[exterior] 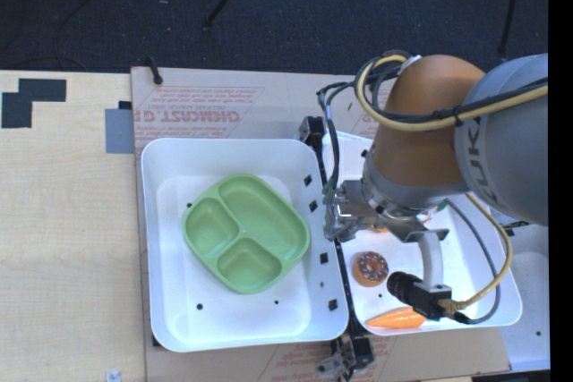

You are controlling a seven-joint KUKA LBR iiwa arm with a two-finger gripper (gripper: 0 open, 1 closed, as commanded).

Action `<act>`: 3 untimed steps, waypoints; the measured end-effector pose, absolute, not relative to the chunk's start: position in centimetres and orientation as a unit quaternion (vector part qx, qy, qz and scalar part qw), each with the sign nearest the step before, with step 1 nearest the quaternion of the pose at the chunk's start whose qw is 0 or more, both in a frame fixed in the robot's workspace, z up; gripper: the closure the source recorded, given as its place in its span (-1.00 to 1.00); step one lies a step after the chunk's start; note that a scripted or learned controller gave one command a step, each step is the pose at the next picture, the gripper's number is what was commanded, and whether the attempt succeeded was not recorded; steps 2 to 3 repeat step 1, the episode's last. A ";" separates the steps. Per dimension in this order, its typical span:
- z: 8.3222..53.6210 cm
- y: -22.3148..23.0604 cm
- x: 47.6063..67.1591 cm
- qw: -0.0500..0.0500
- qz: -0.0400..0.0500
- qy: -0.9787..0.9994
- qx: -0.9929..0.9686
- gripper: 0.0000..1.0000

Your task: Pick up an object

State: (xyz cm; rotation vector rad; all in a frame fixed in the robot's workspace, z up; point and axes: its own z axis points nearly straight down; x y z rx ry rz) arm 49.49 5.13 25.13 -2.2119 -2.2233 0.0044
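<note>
Grey arm (430, 139) w/ orange band over right bin (501, 304) | fingers' state: can't tell | donut (370, 267) & carrot (396, 318) lie in right bin, apart | green divided plate (246, 233) in left bin (170, 165)

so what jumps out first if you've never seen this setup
The big grey and orange arm looms over the right bin, hiding much of it. Next comes the green divided plate lying flat in the middle of the left bin. Smaller catches sit at the near end of the right bin: a sprinkled donut and, nearer still, an orange carrot.
</note>
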 end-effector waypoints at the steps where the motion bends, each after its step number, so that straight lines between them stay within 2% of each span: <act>1: 24.2 10.3 48.2 0.003 0.002 -0.709 -0.705 1.00; 3: 24.2 10.3 48.2 0.003 0.002 -0.709 -0.705 1.00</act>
